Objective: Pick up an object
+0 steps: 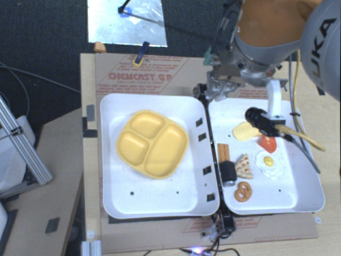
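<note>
Red print on the brown sheet [139, 77] under the two bins reads "CHEMCAST GP". The grey arm [325, 36], at the picture's 2 o'clock, bears the dark letters "UKA"; the rest of the word is cut off.

The gripper [212, 94] hangs over the 11 o'clock corner of the right bin [306, 196], just where the two bins meet. Whether it is open or closed cannot be told, and nothing shows in its grasp.

The things to pick lie in the right bin, apart from the gripper, at its 4 to 5 o'clock:
- a yellow cheese slice [243, 132], nearest
- a red piece [269, 143]
- a fried egg [269, 162]
- a pizza slice [244, 166]
- a pretzel [243, 191], farthest
- a brown wafer [224, 152], along the bin's 9 o'clock wall
- a small black block [228, 173], at the wafer's 6 o'clock

The left bin [154, 201] holds a yellow plate [152, 144] with three compartments.

The bins rest on a pale wooden bench [58, 143]. Dark carpet [37, 31] lies beyond it, with a shiny silver sheet [128, 15] at the picture's 12 o'clock. A metal frame [21, 148] stands at 9 o'clock.
</note>
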### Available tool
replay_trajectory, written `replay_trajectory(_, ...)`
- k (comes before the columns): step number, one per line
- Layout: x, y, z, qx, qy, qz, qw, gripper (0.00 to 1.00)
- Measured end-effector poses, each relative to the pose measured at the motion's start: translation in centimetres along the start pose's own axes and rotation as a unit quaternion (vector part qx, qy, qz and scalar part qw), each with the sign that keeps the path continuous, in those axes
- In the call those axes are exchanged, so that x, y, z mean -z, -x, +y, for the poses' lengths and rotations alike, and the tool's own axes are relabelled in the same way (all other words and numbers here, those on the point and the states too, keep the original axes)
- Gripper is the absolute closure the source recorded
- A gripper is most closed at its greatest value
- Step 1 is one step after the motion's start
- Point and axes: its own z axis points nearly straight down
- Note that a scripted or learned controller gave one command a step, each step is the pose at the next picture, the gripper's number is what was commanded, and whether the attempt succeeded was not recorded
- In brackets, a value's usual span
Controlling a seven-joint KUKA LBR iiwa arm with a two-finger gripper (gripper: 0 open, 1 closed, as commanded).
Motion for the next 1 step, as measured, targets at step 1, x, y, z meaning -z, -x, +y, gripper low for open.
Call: replay_trajectory(1, -5.99, -4.02, -1.4, 0.004, -0.008, -0.001, 1.0, 1.0)
